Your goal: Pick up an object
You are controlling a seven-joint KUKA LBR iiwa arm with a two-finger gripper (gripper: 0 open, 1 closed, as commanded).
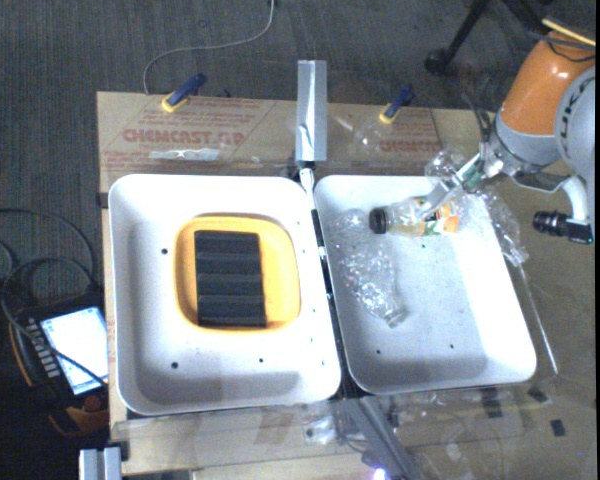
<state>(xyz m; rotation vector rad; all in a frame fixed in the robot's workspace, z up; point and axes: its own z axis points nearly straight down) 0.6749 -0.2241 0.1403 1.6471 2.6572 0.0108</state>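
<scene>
**One bottle lifted at the right bin's upper edge**

One clear plastic bottle [412, 218] with a dark cap hangs at about one o'clock over the right bin [480, 348], and the gripper [458, 183] appears to pinch its base end: the fingers close in on the crumpled clear plastic there, with the capped end pointing toward nine o'clock. The bottle lies nearly level, tilted slightly, which fits a grasp taken at one end instead of the middle; the free end sags under its own weight. The hold looks real but off-centre, so I judge it could slip or swing.

The arm [550, 98] comes in from three o'clock, its orange band above the wrist, keeping the reach short to the near bin.

Below and toward seven o'clock from the bottle, a second crushed clear bottle [375, 283] rests on the right bin's floor, apart from the held one.

Farther out at nine o'clock, the left bin [140, 348] carries a yellow tray with a black ridged insert [232, 276], lying flat in the middle, well apart from the gripper.
</scene>
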